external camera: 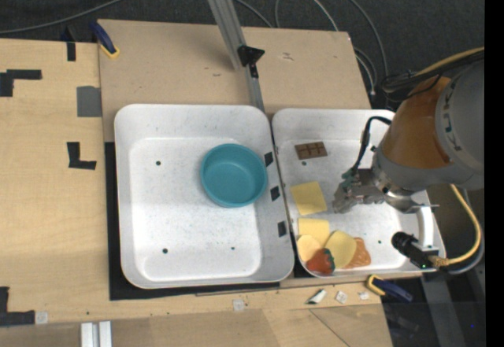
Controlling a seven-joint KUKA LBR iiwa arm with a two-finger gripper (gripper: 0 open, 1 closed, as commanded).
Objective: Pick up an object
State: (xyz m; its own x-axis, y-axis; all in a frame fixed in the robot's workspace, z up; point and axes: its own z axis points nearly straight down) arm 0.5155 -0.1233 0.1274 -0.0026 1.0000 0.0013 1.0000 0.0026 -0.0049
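Whether the pincer (347, 197) is spread I cannot tell; hovering in the right bin (331, 119) just right of the flat yellow slice (309, 197), it might skid off it.

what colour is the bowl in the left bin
Teal blue bowl; the camera view shows it clearly.

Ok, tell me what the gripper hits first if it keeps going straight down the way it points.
Probably the bare white floor of the right bin. The gripper points down just right of the yellow square piece, apparently missing it, though depth is hard to judge from this slant.
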